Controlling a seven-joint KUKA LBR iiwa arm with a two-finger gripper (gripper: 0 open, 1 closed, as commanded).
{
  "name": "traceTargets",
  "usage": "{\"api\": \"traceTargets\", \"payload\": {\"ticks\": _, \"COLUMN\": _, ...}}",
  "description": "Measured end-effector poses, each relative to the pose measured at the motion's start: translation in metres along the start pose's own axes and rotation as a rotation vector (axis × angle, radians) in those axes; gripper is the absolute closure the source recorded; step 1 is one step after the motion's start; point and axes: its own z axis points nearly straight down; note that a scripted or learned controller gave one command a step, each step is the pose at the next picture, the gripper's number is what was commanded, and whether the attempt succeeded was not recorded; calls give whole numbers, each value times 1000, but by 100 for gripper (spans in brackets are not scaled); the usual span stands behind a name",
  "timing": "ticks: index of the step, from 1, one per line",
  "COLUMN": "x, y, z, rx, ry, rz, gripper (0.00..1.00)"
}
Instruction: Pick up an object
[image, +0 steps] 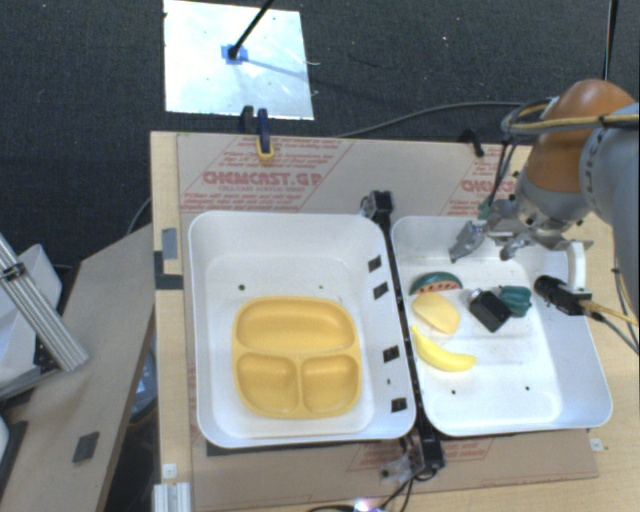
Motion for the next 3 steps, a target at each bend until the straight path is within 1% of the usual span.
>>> {"api": "traceTargets", "payload": {"ticks": 1, "x": 1, "y": 0, "z": 51, "rx": -1, "ry": 0, "rz": -1, "gripper": 0}}
{"api": "traceTargets", "payload": {"ticks": 2, "x": 0, "y": 2, "z": 36, "rx": -8, "ry": -1, "rz": -1, "gripper": 100}}
{"api": "traceTargets", "payload": {"ticks": 3, "x": -5, "y": 10, "z": -11, "rx": -10, "ry": -2, "rz": -2, "gripper": 100}}
